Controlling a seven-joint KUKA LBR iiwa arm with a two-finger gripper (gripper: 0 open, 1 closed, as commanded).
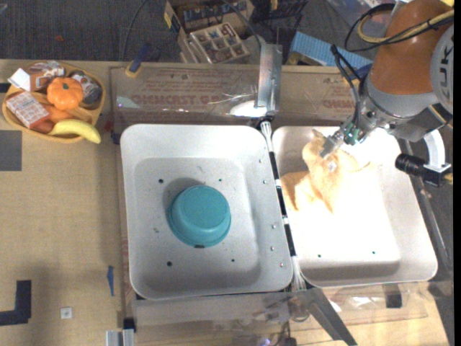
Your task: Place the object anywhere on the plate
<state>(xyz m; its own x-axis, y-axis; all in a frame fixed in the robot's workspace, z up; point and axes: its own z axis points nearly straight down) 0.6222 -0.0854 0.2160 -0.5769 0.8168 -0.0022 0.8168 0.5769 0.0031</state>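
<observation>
The left shallow white bin [144, 157] lies nearest the bottom edge of the camera view and holds a round teal plastic plate [200, 215], turned dome-up, just below the bin's middle. Nothing else sits in that bin.

The right shallow white bin [360, 254] holds a pale yellow-orange crumpled cloth [317, 182], the task's thing as I judge it, lying in the bin's upper-left part close to the wall between the two bins. Its long axis runs from about one o'clock to seven o'clock.

The two-finger gripper [337, 144] sits at the cloth's one o'clock end, touching or just over its top edge. The fingers are too small and blurred to tell whether they are apart or clamped on the fabric, so a hold cannot be claimed. From the gripper, the bulk of the cloth lies toward seven o'clock, and the teal plate lies farther off toward eight o'clock, across the dividing wall.

Farthest, at the bench's upper-left corner, a shallow wicker basket [14, 110] carries a toy orange pumpkin [65, 92] and a yellow banana [75, 129].
</observation>
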